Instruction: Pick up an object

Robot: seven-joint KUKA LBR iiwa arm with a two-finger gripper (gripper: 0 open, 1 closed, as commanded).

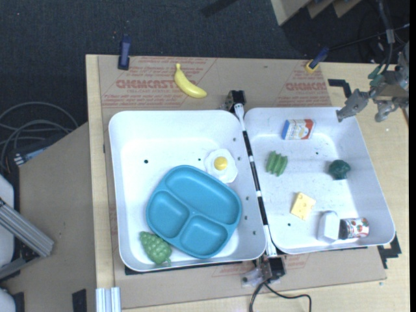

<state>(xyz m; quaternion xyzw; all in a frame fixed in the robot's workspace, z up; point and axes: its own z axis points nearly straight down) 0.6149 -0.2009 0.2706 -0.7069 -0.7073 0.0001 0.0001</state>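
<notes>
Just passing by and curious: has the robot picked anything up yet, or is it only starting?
Nothing looks picked up yet. The gripper hangs by the right bin's far corner with nothing between its fingers. The cheese, milk carton and can lie in that bin, so the grab is left.

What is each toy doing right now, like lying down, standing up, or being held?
Banana: lying on the bench, outside the bins.
Fried egg: flat in the left bin, touching the blue tray.
Blue tray: flat, compartments bare.
Green bumpy toy: lying by the tray's corner.
Small carton: lying in the right bin.
Cheese: lying flat.
Can: on its side.
Gripper: above the right bin's far corner, holding nothing.
</notes>
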